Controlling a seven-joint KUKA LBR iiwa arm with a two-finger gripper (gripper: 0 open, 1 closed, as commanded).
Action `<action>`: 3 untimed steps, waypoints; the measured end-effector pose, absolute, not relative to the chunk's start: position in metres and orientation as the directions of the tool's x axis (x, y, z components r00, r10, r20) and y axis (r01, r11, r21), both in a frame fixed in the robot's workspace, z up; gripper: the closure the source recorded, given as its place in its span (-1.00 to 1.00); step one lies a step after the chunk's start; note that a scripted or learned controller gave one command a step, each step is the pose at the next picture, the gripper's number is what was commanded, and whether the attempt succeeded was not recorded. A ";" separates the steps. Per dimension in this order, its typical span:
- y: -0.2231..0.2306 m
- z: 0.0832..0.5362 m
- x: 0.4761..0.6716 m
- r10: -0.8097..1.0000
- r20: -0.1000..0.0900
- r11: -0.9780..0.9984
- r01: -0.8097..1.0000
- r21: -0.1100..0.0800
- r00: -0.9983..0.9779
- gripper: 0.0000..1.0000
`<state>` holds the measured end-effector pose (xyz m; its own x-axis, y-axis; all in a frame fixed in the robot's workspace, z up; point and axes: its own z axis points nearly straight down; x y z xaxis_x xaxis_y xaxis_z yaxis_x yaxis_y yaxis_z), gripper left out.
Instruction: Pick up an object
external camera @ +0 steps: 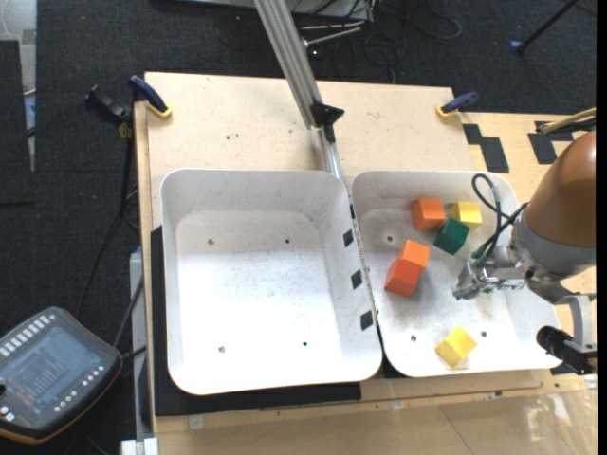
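Note:
Several blocks lie in the right bin [398, 363]. Near the back sit a small orange cube [428, 212], a yellow cube [466, 212] and a dark green cube [451, 236]. A larger orange block [408, 266] lies near the middle. Toward the front rests another yellow cube [455, 346]. My gripper [471, 283] hangs over the right part of this bin, just right of the larger orange block and below the green cube. Nothing shows between its fingers.
The left bin [180, 254] stands beside the right one, sharing a middle wall. A slanted metal rail [289, 50] crosses the back of the bench. Clamps [150, 96] sit at the bench's back corners. A teach pendant [47, 373] lies at lower left.

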<state>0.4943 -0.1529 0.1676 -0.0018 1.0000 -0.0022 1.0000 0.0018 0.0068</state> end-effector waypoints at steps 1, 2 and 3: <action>-0.150 0.211 0.495 1.000 -0.002 0.003 1.000 0.006 -0.003 1.00; -0.144 0.270 0.492 1.000 -0.002 0.004 1.000 0.008 -0.004 1.00; -0.100 0.256 0.512 1.000 0.000 0.007 1.000 0.000 -0.007 1.00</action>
<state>0.5117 -0.1005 0.2560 -0.0073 1.0000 0.0002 1.0000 0.0073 0.0004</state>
